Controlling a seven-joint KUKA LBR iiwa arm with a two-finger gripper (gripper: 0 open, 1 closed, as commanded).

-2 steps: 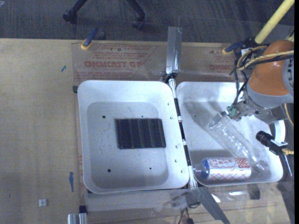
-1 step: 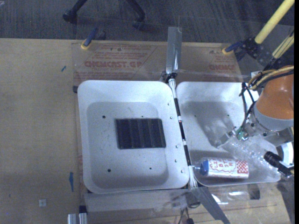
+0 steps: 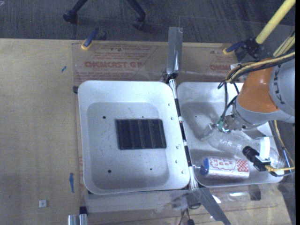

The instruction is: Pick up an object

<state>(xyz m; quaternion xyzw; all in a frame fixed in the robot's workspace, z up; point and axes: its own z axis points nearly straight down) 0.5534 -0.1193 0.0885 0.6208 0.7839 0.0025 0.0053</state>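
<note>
Clear plastic bottle [image 3: 229, 142] lies in right bin [image 3: 197, 104], just beside my pincer [image 3: 212, 129]; can't tell its spread. I'd descend square across the body.

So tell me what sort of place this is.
Most likely a robotics lab's test bench: two shallow white bins, the left bin and the right bin, sit on a wooden bench, a cabled arm reaches in, and an office chair base stands on carpet.
</note>
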